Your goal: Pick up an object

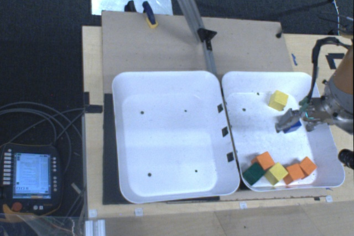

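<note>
Two shallow white bins sit side by side on the desk [94, 119]. The left bin [171, 135] has four small dark dots on its floor. The right bin [326, 143] holds the loose blocks, six that can be counted plainly.

One yellow block [278, 100] lies alone toward the right bin's far edge. The other five are bunched along the near edge of that bin: three orange blocks, one at [265, 160], one at [294, 172] and one at [307, 165]; one dark green block [254, 174] at the left end of the bunch; and a second yellow block [275, 173] between the green one and the orange pair. These five touch or nearly touch one another.

The arm [340, 91] comes in over the right edge of the desk. Its pincer [287, 121] reaches into the right bin, pointing toward the left, between the lone yellow block and the near-edge bunch. A small blue piece [292, 127] shows just under the grey fingers; whether it is a seventh block or part of the tool cannot be told, nor whether the pincer is released or clenched.

Beyond the left edge of the desk lies one control pendant [27, 177] with a lit screen.
</note>
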